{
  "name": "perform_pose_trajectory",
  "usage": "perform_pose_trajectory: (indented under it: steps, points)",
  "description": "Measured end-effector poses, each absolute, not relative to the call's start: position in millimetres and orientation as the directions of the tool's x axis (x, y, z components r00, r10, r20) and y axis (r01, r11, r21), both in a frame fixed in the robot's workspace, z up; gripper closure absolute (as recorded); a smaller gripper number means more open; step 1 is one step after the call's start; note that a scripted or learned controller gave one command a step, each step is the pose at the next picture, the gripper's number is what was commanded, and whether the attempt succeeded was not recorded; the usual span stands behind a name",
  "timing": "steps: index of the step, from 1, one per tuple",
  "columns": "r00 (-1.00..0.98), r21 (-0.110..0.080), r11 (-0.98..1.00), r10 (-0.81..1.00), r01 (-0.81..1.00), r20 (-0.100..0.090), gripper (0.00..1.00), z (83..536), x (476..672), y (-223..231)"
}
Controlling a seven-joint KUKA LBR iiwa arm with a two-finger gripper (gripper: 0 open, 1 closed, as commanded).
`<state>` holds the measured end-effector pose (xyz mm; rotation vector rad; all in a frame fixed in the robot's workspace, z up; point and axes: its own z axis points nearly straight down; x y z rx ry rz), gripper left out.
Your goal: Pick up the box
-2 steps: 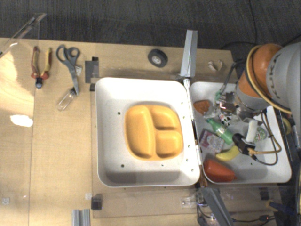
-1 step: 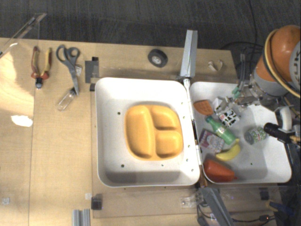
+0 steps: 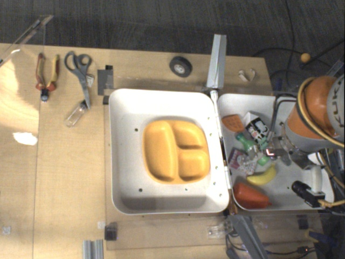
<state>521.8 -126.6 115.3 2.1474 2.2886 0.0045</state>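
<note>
White plastic bins sit side by side on the bench, and my arm (image 3: 318, 112) comes over the right bin (image 3: 280, 205) from its right edge. My gripper (image 3: 272, 151) is low among the clutter near the middle of this bin, but I cannot tell how it stands, because my wrist covers it. The box (image 3: 257, 127), a small black and white one as I judge it, lies tilted toward the far left corner of the right bin, just beside an orange piece (image 3: 233, 122) and a green bottle (image 3: 249, 142). A yellow banana (image 3: 263, 177) and a red object (image 3: 250, 196) lie near the bin's near edge. The left bin (image 3: 126, 144) holds a yellow divided tray (image 3: 175, 150) in its middle. I think the things are heaped together, so one can be taken by mistake for another.
</note>
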Motion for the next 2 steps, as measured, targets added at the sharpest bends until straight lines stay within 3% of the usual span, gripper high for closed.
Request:
perform_pose_trajectory:
  steps: [1,2]
  points:
    - [0.048,0.027,-0.048,0.999,0.998,-0.008,0.00,96.4,547.1,-102.9]
    - [0.044,0.035,-0.044,0.999,0.998,-0.001,1.00,108.5,550.8,-99.0]
